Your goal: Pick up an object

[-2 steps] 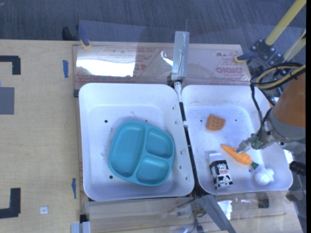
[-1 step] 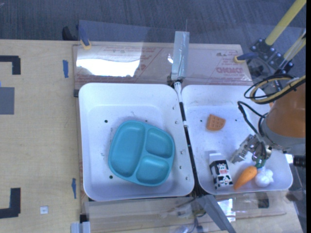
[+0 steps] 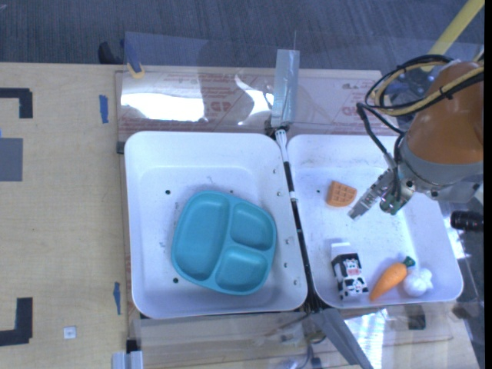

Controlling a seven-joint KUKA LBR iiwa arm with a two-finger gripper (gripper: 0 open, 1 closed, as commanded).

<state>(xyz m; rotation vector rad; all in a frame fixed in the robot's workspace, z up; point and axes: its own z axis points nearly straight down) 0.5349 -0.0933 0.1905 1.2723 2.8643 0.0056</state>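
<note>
your jaws [image 3: 372,199] hang narrow, holding nothing, over the right bin [image 3: 438,229]. waffle [image 3: 340,194] just beside at 9 o'clock. carrot [image 3: 390,277] and cow carton [image 3: 349,271] at 6.

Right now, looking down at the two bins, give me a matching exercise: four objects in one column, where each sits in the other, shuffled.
Things:
1. teal divided plate
2. orange waffle piece
3. cow-print carton
4. toy carrot

Places:
A. right bin, near edge, beside a white ball
B. left bin
C. right bin, just left of the gripper
D. right bin, near edge, left of the carrot

Pairs: 1-B, 2-C, 3-D, 4-A
</note>
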